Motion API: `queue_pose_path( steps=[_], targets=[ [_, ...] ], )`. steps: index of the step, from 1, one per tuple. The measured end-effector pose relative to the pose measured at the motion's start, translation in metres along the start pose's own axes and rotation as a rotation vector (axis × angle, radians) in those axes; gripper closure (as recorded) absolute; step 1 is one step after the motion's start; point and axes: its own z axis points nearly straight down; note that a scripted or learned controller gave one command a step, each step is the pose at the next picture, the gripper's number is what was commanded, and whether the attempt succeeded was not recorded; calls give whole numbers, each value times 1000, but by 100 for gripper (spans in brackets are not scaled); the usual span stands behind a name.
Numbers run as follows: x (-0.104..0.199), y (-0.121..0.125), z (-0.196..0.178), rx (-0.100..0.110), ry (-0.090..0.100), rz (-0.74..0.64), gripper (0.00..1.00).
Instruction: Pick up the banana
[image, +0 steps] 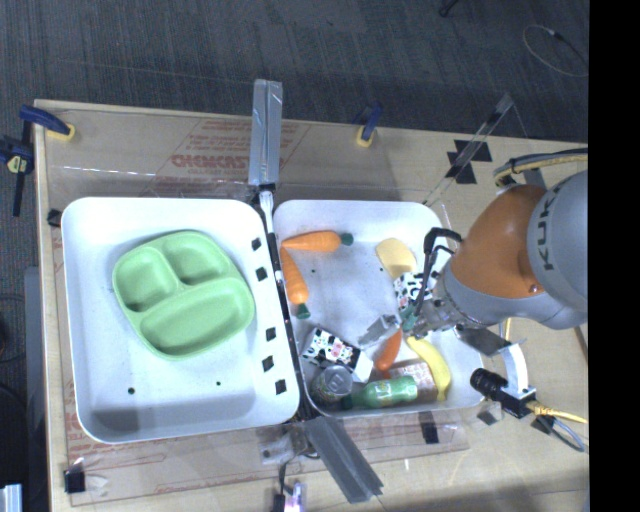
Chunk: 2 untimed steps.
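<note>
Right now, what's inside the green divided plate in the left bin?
Nothing shows in the green plate; all three compartments look bare. The bin floor under it is covered.

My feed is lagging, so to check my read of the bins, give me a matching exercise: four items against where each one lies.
Items:
1. green plate
2. banana
3. green bottle
4. long carrot

Places:
A. along the right bin's near wall
B. near the right bin's far wall
C. in the left bin
D. right bin's near right corner, just below the gripper

Pairs: 1-C, 2-D, 3-A, 4-B
</note>
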Motion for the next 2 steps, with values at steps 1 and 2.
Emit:
queue_pose_path(
  steps=[1,2],
  targets=[
    [2,-4,23,-14,-4,-65,0],
    [1,-5,18,-12,-7,-97,0]
  ],
)
